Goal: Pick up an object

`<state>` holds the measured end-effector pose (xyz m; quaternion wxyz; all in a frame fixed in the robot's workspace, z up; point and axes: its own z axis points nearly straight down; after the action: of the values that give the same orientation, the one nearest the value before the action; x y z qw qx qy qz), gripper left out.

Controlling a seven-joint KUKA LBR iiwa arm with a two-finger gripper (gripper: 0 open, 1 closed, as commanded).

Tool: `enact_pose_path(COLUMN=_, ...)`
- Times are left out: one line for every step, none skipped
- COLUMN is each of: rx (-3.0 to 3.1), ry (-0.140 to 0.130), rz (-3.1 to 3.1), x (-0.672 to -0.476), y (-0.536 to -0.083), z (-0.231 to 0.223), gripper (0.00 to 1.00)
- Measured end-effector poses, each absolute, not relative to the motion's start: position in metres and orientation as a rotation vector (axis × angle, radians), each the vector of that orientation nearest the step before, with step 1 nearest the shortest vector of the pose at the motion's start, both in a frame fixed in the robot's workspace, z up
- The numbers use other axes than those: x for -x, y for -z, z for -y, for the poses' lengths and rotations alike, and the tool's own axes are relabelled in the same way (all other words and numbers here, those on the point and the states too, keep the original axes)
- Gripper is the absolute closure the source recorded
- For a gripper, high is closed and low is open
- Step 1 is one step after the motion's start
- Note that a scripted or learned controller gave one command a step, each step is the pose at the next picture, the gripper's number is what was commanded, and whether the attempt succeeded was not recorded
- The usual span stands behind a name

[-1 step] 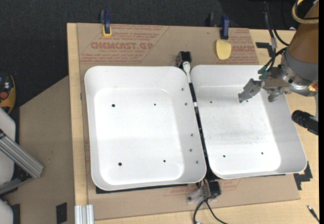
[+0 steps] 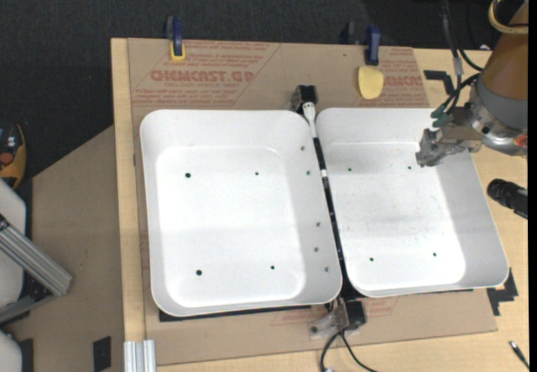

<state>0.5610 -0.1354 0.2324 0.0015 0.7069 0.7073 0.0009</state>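
Reaching in: you see the arm (image 2: 503, 85) come in from the right of the camera view, grey at the wrist with the orange band above it
Gripper position: the gripper (image 2: 428, 150) hangs over the far right part of the right bin (image 2: 403, 227), near that bin's right wall, pointing toward the bin's middle
Grip state: you cannot tell from this view whether it is spread or closed, since the tip is a dark, blurred cluster; you see nothing held in it
Object: the one loose-looking thing you can make out is a small yellow piece (image 2: 370, 81); it lies on the brown board (image 2: 210, 68) just beyond the far rim of the right bin, outside both bins and well apart from the gripper
Clamps: one blue clamp (image 2: 372, 43) sits right above the yellow piece on the board's far edge, and another blue clamp (image 2: 175, 28) is at the far left
Left bin: the left bin (image 2: 235, 219) sits beside the right one, a few small dark dots on its white floor
Between the bins: a black strip (image 2: 323, 186) runs along the seam where the two rims meet
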Motion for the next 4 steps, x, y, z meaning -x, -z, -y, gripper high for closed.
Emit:
enact_pose_path(rx=-2.202, ry=-0.020, rz=-2.223, x=-0.590, y=-0.359, z=0.070, gripper=1.00)
enact_pose_path(rx=-2.221, ry=0.002, rz=-2.225, x=-0.622, y=-0.298, z=0.057, gripper=1.00)
enact_pose_path(rx=-2.220, ry=0.008, rz=-2.237, x=-0.621, y=-0.194, z=-0.020, gripper=1.00)
enact_pose_path(rx=-2.214, ry=-0.012, rz=-2.218, x=-0.617, y=-0.295, z=-0.017, gripper=1.00)
